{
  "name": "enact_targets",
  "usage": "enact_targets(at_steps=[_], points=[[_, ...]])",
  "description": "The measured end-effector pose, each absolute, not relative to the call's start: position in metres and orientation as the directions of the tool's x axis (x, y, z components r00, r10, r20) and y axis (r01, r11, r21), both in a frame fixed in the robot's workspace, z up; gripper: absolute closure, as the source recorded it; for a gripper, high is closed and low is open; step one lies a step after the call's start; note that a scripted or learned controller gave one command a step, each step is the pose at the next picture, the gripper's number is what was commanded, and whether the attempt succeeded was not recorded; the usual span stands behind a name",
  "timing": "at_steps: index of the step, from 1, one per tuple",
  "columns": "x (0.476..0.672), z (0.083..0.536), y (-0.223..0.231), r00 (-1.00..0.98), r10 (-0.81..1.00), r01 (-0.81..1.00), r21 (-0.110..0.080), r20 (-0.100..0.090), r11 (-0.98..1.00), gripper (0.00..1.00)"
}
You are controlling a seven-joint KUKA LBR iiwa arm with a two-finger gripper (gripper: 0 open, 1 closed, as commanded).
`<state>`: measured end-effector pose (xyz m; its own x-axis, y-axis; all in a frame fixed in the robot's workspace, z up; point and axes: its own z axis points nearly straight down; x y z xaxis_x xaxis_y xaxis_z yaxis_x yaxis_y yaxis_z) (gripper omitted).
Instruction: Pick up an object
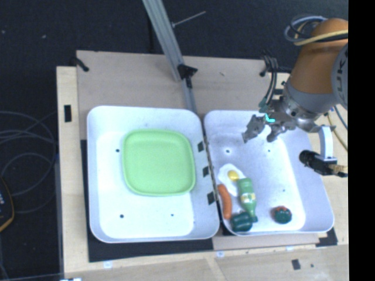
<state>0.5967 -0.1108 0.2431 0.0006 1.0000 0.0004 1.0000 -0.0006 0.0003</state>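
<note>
My gripper (262, 134) hangs over the far part of the right bin (304, 157), its two fingers spread open with nothing between them. Well below it, near the bin's front left, lie a fried egg toy (232, 174), a green bottle (246, 195), an orange carrot (225, 199) and a dark green piece (241, 221). A small round green and red object (282, 215) sits at the front right of the same bin. All of these are apart from the gripper.
The left bin (105, 174) holds a light green square plate (158, 161). A grey metal post (167, 37) slants up from between the bins at the back. The arm's orange and grey wrist (319, 63) stands over the right bin's far right corner.
</note>
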Motion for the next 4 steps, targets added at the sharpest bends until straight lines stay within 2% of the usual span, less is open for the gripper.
enact_targets(at_steps=[1, 4], points=[[0.597, 0.243, -0.111, 0.001, 1.000, 1.000, 0.000, 0.000, -0.001, 0.00], [0.605, 0.099, -0.097, 0.001, 1.000, 1.000, -0.003, 0.000, -0.001, 0.00]])
